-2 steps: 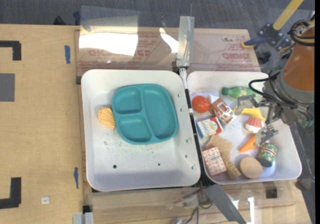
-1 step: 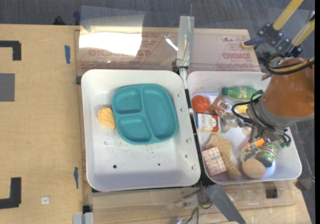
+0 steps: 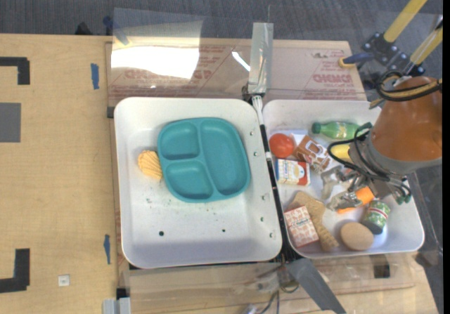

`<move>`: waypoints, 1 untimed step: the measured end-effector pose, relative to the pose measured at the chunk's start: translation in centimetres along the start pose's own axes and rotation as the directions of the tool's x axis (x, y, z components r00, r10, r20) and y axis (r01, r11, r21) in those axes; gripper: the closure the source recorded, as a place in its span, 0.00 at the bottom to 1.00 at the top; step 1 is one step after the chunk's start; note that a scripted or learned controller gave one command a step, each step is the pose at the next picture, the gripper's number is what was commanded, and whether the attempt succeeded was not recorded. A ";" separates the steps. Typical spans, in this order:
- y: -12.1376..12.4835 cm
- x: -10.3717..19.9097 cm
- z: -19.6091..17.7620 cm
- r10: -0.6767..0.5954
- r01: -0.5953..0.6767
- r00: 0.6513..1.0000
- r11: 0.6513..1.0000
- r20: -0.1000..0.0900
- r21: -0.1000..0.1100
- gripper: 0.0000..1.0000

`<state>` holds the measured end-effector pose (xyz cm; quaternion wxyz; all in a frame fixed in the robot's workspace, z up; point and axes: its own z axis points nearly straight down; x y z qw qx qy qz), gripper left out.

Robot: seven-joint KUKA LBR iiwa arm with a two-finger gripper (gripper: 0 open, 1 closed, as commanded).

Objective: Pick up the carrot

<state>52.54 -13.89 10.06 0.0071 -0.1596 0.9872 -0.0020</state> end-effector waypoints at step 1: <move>-2.2 -4.1 -17.9 0.025 -0.025 1.000 1.000 0.004 0.003 1.00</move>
